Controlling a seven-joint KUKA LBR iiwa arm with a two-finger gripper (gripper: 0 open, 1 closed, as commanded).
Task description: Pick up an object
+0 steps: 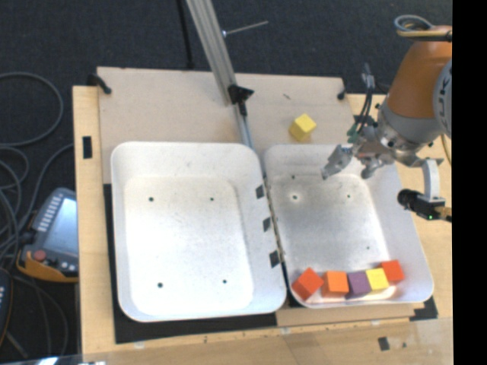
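Several small blocks lie in a row along the near edge of the right bin [335, 211]: an orange-red one [308, 282], an orange one [337, 282], a purple one [358, 283], a yellow one [377, 280] and a red-orange one [393, 271]. A yellow block [303, 126] rests on the bench beyond the bins. My gripper [351, 163] hangs over the far edge of the right bin, well away from the row. Its two fingers are spread apart with nothing between them.
The left bin [190, 226] sits beside the right one, with a divider strip between them. A slanted metal pole [217, 48] rises from the bench behind the bins. A teach pendant [52, 234] and cables lie on the floor at left.
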